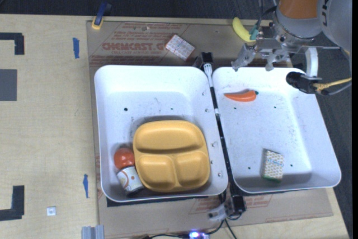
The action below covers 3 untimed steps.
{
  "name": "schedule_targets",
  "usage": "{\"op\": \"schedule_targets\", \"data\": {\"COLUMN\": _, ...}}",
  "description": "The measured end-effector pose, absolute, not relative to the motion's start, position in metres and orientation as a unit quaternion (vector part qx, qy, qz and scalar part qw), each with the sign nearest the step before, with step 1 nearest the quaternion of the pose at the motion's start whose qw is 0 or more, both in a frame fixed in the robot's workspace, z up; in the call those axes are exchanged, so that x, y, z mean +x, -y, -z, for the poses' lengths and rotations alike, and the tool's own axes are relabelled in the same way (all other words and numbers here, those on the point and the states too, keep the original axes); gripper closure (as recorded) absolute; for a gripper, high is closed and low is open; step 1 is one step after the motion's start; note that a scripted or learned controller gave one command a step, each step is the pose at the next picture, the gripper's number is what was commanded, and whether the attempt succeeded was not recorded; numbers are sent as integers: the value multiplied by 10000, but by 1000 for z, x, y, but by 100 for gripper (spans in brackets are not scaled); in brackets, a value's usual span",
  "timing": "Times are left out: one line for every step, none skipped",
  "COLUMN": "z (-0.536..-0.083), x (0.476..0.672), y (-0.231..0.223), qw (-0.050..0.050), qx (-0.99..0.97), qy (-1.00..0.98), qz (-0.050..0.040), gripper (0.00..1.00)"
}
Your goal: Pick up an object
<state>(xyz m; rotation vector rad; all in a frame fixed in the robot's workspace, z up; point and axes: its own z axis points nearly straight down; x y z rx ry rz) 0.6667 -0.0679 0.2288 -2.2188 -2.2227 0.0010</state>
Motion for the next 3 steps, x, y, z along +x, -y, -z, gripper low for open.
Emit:
{"op": "schedule_targets", "data": {"z": -86, "x": 667, "y": 92, "qw": -14, "qx": -7073, "qy": 7069, "qz": 9, "gripper": 0}}
{"op": "schedule_targets", "data": {"z": -96, "x": 668, "y": 92, "qw": -20, "qx": -7075, "qy": 7067, "qz": 13, "gripper": 100}}
{"op": "schedule_targets", "data": {"z": -186, "x": 631, "y": 21, "qw": -3, "qx": -7065, "qy": 7077, "qz": 7, "gripper": 100}}
